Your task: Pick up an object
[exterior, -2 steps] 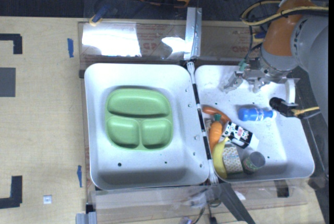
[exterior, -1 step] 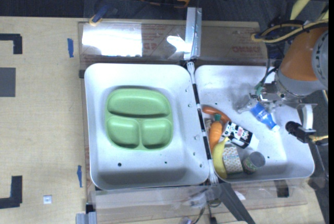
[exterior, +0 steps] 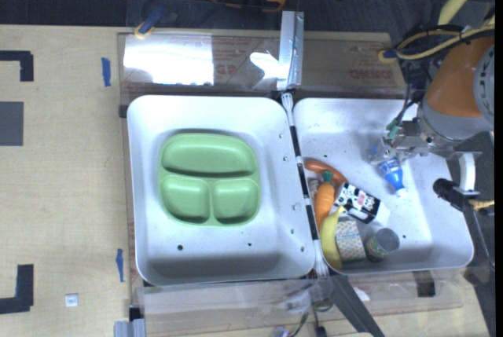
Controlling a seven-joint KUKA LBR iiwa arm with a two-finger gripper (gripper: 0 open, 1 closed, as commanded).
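- You see the arm (exterior: 460, 84), grey with its orange band, coming in from the right over the right bin (exterior: 346, 123).
- Pincer (exterior: 395, 145) sits low in the upper right part of that bin, right above a blue and white tube (exterior: 392, 174).
- Tube lies on the bin floor just below the fingertips, tilted; you can't tell if it touches them, and nothing shows between the fingers.
- Whether the pincer is apart or together: cannot tell, too small and cluttered.
- Rest of the pile sits at the bin's lower left: carrot (exterior: 323, 198), banana (exterior: 329, 241), black and white box (exterior: 360, 203), roll of tape (exterior: 350, 239), small grey can (exterior: 383, 242).
- Left bin (exterior: 149, 131) holds a green divided tray (exterior: 210, 176), flat, centred.
- Both bins rest side by side on the wooden surface (exterior: 63, 170).
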